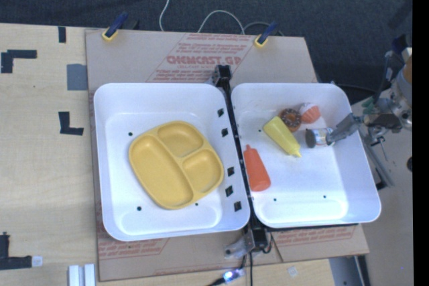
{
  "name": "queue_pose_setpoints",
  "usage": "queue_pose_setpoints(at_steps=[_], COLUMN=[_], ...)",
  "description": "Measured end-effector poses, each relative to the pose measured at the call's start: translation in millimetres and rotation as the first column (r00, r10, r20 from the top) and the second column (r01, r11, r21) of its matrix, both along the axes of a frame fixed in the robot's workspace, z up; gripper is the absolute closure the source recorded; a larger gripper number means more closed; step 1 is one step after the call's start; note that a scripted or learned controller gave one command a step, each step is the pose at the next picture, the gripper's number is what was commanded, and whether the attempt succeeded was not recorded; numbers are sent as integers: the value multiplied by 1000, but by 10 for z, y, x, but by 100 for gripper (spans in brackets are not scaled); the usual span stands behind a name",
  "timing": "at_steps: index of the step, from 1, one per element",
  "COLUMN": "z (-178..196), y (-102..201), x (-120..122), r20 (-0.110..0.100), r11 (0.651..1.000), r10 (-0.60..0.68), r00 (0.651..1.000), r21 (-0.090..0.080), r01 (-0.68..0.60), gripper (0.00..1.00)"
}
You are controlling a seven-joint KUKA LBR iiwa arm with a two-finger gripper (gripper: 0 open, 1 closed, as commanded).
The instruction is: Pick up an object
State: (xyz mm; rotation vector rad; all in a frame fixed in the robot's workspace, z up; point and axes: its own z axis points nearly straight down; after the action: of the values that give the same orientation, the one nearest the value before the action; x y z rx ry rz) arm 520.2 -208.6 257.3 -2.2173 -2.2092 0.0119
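- Bench [40, 144]: wood-toned top with black marks; a brown board lies on it under both bins.
- Left bin [110, 211]: shallow, white. Holds one yellow tray [175, 163] with three compartments, lying flat near the bin's middle.
- Right bin [348, 211]: shallow, white, touching the left bin along a black centre strip. Near half bare; all items sit in the far half.
- Orange bottle [256, 169]: lies flat just beside the centre strip, long axis running near to far, cap end pointing far.
- Yellow piece [283, 134]: cone-like, lying flat, long axis slanting from far-left to near-right. Its near-right end is close to the hand.
- Hand [312, 138]: reaches in over the right bin's right wall, low above the floor. A dark rounded tip shows at its end; whether the fingers are spread or pressed together cannot be told, and nothing shows held.
- Brown piece [291, 118] and orange piece [310, 113]: small, side by side, just beyond the yellow piece and the hand.
- Relation for the next move, as judged: the yellow piece is the nearest candidate, just left of the hand, lying across its line of reach.
- Clamps [114, 27]: yellow and blue, on the board's far edge; a white cable loops between.
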Motion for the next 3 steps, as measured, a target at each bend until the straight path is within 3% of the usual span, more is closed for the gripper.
queue_pose_setpoints(at_steps=[1, 3], z=[69, -1076], y=[8, 65], x=[24, 94], r20=[12, 7], r11=[1000, 1000], r10=[5, 4], r00=[1000, 1000], r21=[-3, -1], r01=[-5, -4], gripper=[0, 0])
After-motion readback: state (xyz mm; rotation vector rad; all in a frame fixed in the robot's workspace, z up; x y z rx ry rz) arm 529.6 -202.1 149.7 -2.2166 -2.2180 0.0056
